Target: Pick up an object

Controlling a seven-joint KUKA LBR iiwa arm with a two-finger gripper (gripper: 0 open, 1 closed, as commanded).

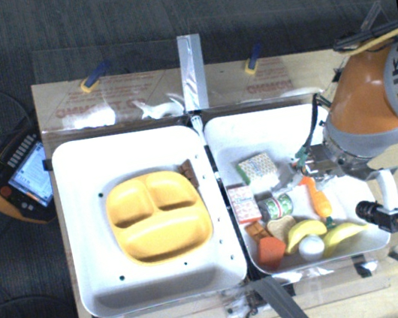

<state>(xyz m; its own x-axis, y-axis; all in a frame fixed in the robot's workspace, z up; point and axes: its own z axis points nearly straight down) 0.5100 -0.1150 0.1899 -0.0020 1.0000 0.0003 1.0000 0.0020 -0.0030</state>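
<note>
Nothing is looking picked yet: the gripper [300,163] is hanging low in the right bin [268,121], just beside the carrot [318,200], and whether it is released or clenched I cannot tell. The glossy carrot is lying among a curved banana [303,233], a smooth white egg [311,247] and a small printed box [257,168]; left of the carrot, a moulded yellow tray [158,214] is sitting in the other bin [86,212], so the whole grasp and lift is remaining

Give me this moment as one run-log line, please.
arm: over right bin | gripper: above carrot | yellow tray: left bin
</note>
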